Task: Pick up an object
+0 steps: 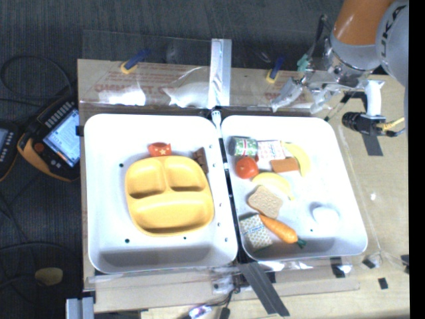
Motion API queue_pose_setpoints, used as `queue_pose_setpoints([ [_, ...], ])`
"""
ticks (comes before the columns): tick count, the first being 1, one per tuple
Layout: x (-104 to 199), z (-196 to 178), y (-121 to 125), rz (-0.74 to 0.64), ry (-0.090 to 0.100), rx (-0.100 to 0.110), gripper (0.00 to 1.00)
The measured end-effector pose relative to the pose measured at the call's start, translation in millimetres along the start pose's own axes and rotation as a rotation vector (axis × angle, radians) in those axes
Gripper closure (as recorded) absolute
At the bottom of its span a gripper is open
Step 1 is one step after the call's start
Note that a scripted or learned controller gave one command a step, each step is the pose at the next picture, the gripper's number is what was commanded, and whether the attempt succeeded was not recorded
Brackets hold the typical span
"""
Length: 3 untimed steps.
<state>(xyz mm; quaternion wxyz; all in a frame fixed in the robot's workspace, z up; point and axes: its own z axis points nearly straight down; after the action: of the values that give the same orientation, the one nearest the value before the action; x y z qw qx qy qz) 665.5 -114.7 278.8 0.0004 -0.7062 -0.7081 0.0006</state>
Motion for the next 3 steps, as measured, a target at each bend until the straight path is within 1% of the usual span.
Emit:
queue_pose_setpoints([
  [1, -19, 144, 4, -0.079, -0.003, -0.003, 0.0],
  [2, -83, 183, -1, -0.279, -0.001, -0.017, 0.0],
  [3, -88, 181, -21, -0.31, -0.01, -0.026, 0.0],
])
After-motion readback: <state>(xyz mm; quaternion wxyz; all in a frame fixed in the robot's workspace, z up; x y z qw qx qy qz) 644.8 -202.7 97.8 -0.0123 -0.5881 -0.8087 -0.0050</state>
